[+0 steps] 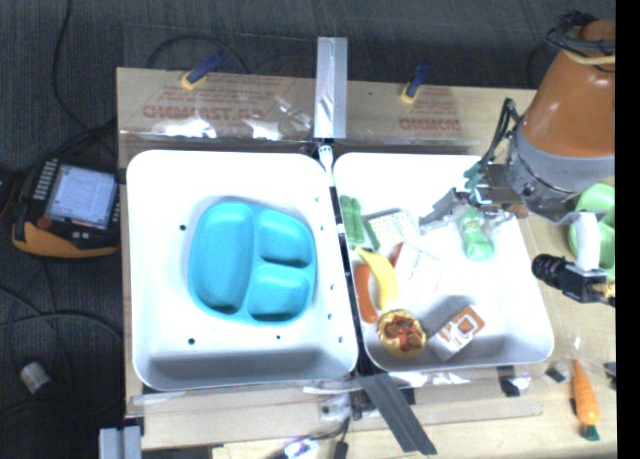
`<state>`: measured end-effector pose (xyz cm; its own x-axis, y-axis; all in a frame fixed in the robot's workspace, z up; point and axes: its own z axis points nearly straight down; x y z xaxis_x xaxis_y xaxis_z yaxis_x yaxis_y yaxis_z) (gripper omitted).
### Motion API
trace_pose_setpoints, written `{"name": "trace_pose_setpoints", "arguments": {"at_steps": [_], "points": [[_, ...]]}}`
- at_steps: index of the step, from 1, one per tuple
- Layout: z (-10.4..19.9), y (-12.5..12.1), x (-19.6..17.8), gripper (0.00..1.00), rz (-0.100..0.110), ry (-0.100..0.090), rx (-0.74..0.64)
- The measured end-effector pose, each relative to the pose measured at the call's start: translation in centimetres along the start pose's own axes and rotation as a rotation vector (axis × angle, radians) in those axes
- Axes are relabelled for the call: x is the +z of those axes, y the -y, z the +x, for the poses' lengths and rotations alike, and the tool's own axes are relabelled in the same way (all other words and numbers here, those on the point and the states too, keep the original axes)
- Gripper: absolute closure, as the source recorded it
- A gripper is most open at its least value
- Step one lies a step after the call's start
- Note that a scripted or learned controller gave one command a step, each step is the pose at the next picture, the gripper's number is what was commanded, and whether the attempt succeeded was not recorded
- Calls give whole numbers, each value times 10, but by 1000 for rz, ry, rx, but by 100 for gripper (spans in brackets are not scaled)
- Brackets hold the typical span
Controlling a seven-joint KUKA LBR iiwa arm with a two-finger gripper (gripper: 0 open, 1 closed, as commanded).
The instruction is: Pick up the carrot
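The carrot (365, 294) is a slim orange piece lying along the left wall of the right bin (530, 347), tucked against a yellow banana (381, 273). My gripper (468, 203) hangs over the upper right part of that bin, just above a green bottle (477, 238). It is well to the right of the carrot and farther back. Nothing shows in its grasp. The grey arm with its orange band (578, 87) comes in from the right.
A green vegetable (352, 219), clear packaging (392, 222), a red piece (397, 253), a bowl of food (401, 333) and a small box (461, 327) share the right bin. The left bin (160, 347) holds a blue divided tray (252, 259). Another orange carrot-like item (585, 403) lies outside on the bench.
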<state>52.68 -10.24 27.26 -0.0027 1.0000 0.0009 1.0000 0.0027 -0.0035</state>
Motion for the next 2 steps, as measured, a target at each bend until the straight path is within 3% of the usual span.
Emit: {"name": "trace_pose_setpoints", "arguments": {"at_steps": [1, 2], "points": [[-55, 44, 98, 0, 2, -1, 120], [-87, 43, 86, 0, 0, -2, 163]]}}
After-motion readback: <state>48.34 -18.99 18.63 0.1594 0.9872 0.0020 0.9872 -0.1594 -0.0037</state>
